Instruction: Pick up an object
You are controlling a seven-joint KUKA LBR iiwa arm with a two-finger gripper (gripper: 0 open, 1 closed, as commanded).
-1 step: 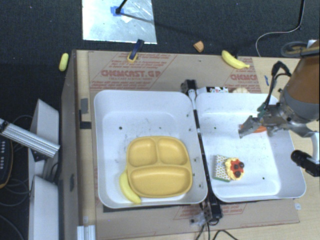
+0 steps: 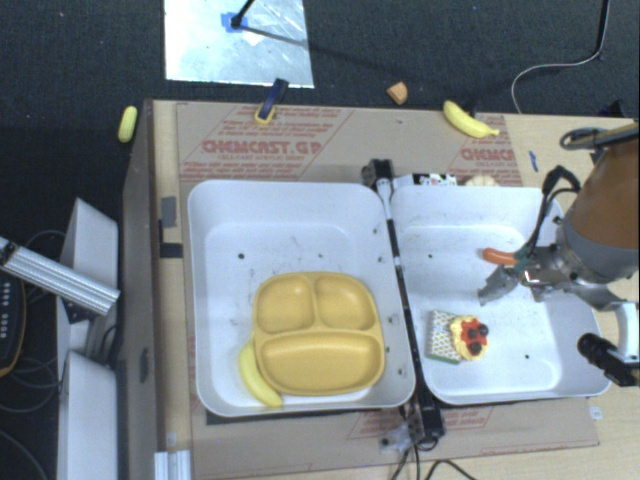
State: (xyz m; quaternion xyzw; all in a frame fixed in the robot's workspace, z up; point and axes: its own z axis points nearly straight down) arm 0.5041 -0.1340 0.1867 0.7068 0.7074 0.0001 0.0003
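The end effector (image 2: 503, 286) sits low inside the right bin (image 2: 440, 230), near its right wall; whether it is wide or narrow cannot be determined. An orange carrot (image 2: 497, 256) lies just beside it. A toy sandwich (image 2: 458, 336) rests near the bin's front edge. The left bin (image 2: 240, 218) carries a yellow divided plate (image 2: 318, 330) with a banana (image 2: 257, 377) touching its front-left side.

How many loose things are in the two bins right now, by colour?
Yellow: 2, the divided plate and the banana, in the left bin
Orange: 1, the carrot-like piece in the right bin
Multicoloured: 1, the small toy in the right bin
Total: 4
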